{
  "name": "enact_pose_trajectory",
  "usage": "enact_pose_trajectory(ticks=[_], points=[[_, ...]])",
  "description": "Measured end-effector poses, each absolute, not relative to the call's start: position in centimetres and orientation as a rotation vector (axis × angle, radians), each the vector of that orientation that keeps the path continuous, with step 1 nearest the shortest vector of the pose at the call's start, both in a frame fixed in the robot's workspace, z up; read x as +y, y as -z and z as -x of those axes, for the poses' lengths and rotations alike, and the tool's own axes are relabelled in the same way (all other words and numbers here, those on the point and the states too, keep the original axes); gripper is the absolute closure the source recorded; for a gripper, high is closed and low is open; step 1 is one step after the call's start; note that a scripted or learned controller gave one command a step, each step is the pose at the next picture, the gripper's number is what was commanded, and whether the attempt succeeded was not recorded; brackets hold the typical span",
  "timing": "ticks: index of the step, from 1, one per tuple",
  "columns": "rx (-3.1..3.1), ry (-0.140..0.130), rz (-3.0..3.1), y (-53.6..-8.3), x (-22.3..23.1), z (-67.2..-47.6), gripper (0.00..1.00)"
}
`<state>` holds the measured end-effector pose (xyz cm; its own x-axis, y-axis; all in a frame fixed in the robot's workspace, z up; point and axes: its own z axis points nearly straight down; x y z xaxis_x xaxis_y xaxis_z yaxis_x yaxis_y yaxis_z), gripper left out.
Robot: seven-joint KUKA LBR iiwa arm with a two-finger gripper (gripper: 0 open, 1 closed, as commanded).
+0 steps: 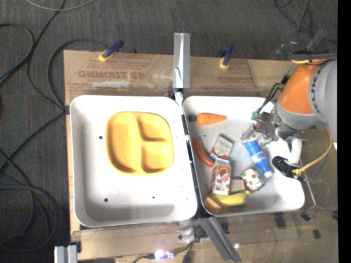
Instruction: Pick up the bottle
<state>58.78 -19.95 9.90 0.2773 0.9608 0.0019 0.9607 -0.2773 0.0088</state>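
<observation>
The bottle [258,157] is blue with a white label band and lies slanted on the floor of the right bin [285,199], its upper end pointing up-left. My gripper [262,132] hangs just above that upper end, at the end of the grey arm with the orange band [299,92] reaching in from the right. The gripper's metal parts overlap the bottle's top, so contact between them is unclear.
The right bin also holds a carrot [210,119], a red sausage [203,152], small cartons [221,146] [221,178], a strawberry-print pack [252,179] touching the bottle's lower end, and a banana [227,200]. A yellow divided tray [140,142] lies in the left bin [88,201].
</observation>
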Motion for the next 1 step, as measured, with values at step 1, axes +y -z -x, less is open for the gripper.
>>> enact_pose_trajectory(ticks=[1], points=[[1.860,0.005,-2.532,-20.90,-15.29,-62.51,1.00]])
